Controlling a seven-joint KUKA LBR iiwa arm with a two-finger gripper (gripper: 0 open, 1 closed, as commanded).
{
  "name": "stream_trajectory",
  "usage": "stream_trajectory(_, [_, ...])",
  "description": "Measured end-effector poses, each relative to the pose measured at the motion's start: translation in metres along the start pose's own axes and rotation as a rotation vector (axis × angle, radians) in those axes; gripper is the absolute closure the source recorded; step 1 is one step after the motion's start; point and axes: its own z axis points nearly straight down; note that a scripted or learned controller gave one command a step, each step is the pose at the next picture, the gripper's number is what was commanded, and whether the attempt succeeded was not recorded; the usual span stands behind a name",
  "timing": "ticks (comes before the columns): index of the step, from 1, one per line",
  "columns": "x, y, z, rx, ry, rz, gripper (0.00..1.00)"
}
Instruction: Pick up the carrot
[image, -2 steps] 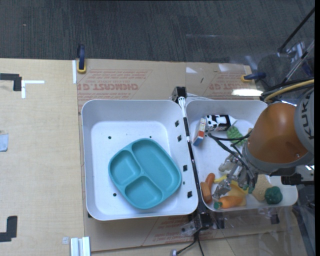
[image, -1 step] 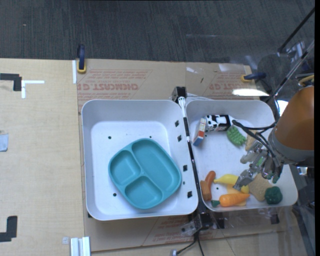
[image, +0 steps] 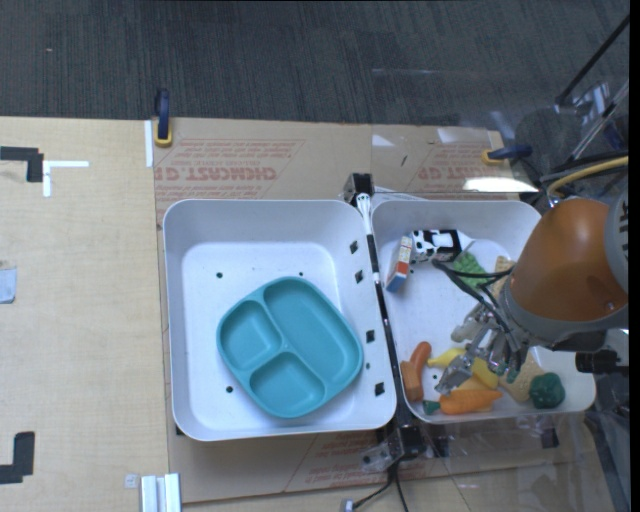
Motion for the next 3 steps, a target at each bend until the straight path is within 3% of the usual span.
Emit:
stream_trajectory(1, [0.0049, 0.0049, 0.0174, 0.003, 0.004, 0.559, 0.00])
stream_trajectory(2, [0.0031, 0.0053, 0.0092, 0.002, 0.001, 0.558, 1.00])
stream_trajectory(3, [0.0032, 0.0052, 0.0092, 0.002, 0.002, 0.558, 0.00])
